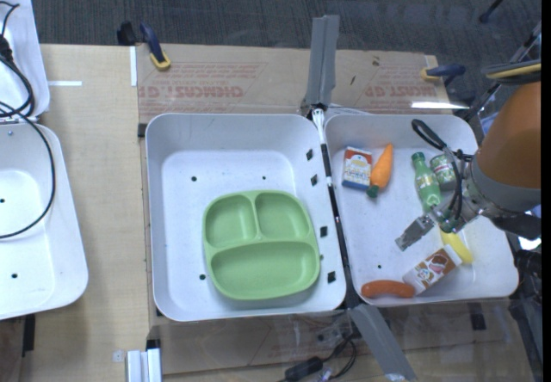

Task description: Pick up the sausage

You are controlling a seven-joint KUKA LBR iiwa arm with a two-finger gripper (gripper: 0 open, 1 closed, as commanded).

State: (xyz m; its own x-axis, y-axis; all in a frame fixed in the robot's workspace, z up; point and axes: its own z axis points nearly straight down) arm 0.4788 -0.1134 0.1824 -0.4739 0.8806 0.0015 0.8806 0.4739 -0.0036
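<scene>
The arm leans in over the right bin [495,290], its gripper [415,234] low above the floor; how wide it stands, I cannot tell. The sausage [387,289] lies near that bin's front wall, beside a snack packet [432,270].

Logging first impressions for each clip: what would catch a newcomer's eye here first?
The green plate with three sections sits alone in the left bin. In the right bin, the arm's pincer hangs among scattered toy food: the sausage near the front edge, and a carrot beside a small carton at the back.
</scene>
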